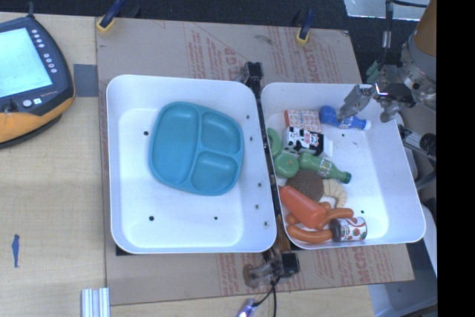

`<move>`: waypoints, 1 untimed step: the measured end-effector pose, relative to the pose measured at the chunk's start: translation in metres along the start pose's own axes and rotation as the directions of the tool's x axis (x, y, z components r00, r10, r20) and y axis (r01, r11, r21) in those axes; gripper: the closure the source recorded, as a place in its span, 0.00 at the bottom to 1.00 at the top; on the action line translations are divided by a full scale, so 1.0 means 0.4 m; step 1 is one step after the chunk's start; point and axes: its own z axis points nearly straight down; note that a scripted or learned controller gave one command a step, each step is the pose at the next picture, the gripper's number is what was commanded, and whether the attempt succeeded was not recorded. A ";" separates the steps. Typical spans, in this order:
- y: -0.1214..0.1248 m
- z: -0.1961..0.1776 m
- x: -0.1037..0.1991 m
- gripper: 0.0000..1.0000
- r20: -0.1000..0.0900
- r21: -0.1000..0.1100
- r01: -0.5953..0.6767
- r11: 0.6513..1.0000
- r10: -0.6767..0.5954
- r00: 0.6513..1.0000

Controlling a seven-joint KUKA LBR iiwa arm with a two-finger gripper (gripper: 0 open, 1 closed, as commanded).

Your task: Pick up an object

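Observation:
The right bin (386, 182) holds a heap of toy food along its left side: a green bottle (323, 168), a black-and-white carton (303, 139), a red-and-white packet (300, 118), a brown cookie (306, 185), a red pepper (304, 208), a hot dog (308, 234) and a small can (349, 229). A blue object (330, 115) lies near the bin's far edge. My gripper (369, 109) hangs open over the far right part of this bin. Its left finger (350, 105) is just above the blue object's right end, and nothing sits between the fingers.
The left bin (126, 219) holds a blue divided plate (197, 148). A tablet in an orange case (26, 78) lies on the bench at far left. Clamps (110, 14) hold the cardboard's far edge. The right bin's floor to the right of the heap is bare white.

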 end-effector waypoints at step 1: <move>0.028 0.226 -0.015 0.00 0.001 0.002 0.001 1.000 -0.001 1.000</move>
